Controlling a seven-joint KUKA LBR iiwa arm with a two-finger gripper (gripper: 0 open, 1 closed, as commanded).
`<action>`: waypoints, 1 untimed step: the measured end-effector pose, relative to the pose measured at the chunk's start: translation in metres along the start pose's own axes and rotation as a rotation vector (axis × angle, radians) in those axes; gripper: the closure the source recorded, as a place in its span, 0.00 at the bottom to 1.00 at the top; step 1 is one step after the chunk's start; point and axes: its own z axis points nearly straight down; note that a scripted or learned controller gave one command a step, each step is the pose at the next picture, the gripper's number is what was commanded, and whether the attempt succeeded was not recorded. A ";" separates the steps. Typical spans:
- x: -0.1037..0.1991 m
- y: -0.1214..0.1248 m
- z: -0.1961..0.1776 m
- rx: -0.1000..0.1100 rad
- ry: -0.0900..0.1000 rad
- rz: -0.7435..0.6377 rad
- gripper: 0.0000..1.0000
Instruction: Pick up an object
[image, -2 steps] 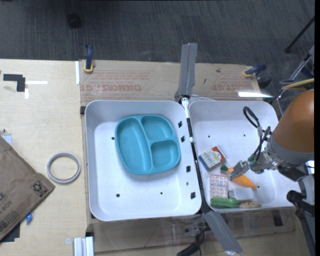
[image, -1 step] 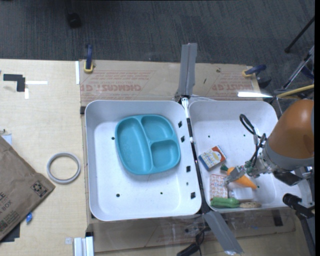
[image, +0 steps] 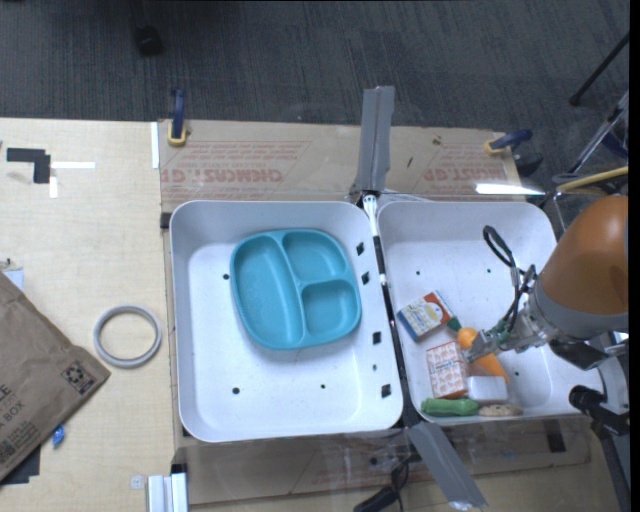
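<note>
At the far left of the bench a brown cardboard box (image: 40, 385) lies tilted, cut by the picture's edge, and just right of it a grey tape ring (image: 127, 334) lies flat on the wood, well apart from the bins. The left bin (image: 200, 300) holds a teal divided plate (image: 296, 288), set a little far of the bin's middle, its two smaller compartments toward the right and its one long compartment toward the left. Between the bins runs the raised divider (image: 378, 290) where their rims meet. The right bin (image: 440, 240) has its clutter bunched in the near right part: a small blue-and-white carton (image: 422, 316) lies tilted, its long axis running from near left to far right; near of it a red-and-white packet (image: 445, 369) lies flat, long axis running near to far; along the bin's near wall a green vegetable-shaped toy (image: 449, 406) lies with its long axis left to right, with a pale brownish piece (image: 497, 408) at its right end. An orange object (image: 468, 338) sits just right of the carton and an orange block (image: 487, 387) lies near of it. The gripper (image: 487, 345) hangs low over this cluster, right beside the orange object, hemmed in by carton, packet and block; whether its jaws are parted or closed cannot be told. The arm's orange band (image: 597, 262) bulks at the right.
</note>
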 end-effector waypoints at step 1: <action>0.049 0.079 -0.089 0.005 -0.001 0.248 1.00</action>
